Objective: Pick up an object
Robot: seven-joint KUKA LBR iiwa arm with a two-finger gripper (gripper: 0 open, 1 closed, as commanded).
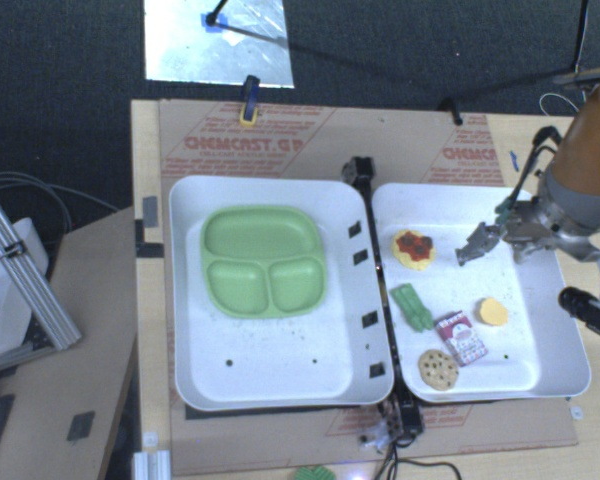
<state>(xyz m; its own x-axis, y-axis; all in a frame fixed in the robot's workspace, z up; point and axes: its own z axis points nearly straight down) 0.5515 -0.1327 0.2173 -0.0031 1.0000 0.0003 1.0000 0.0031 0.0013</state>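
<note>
Jaws (472,248) hung over the right bin (555,373), just right of the pizza (414,249); couldn't tell if they were clenched, tbh.

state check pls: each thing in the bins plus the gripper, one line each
gripper: above the right bin, holding nothing visible
green divided tray: flat in left bin, compartments bare
pizza toy: flat, right bin
green toy: lying, right bin
red packet: lying tilted
cookie: flat, near front wall
yellow disc: flat, apart from others
</note>
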